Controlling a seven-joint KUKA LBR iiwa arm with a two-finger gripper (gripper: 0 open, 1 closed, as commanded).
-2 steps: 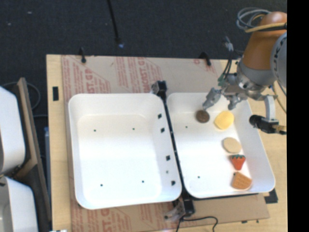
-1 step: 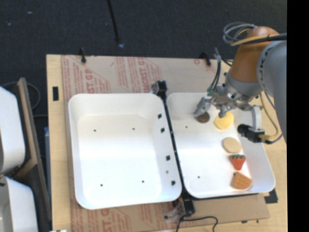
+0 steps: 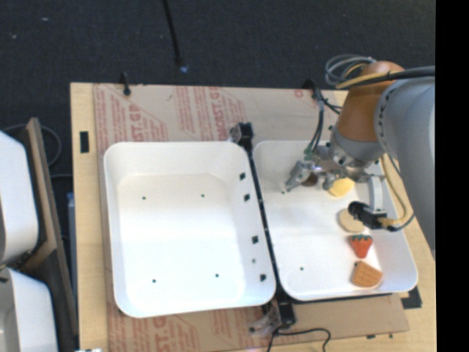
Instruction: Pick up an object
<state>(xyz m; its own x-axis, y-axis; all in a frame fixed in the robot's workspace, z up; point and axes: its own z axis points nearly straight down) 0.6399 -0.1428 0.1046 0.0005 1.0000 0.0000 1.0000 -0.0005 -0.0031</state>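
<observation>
- The arm (image 3: 399,116) reaches in from the right, and its gripper (image 3: 311,173) hangs low over the far part of the right bin (image 3: 308,248), probably because the objects cluster along that bin's right side.
- A grey finger (image 3: 297,176) slants out to the left; something dark sits just beside it, but the view is too blurred to say what it is.
- Whether the jaws are released or clenched, I cannot tell, and nothing is plainly seen between them.
- Candidate objects, all in the right bin: one yellow piece (image 3: 340,188) just right of the gripper, one tan disc (image 3: 351,221), one red piece (image 3: 361,246), one orange wedge (image 3: 366,274) nearest the camera. Four in all.
- Two bins; the left bin (image 3: 183,226) holds none of these.
- The yellow piece looks like the likeliest target, being closest.
</observation>
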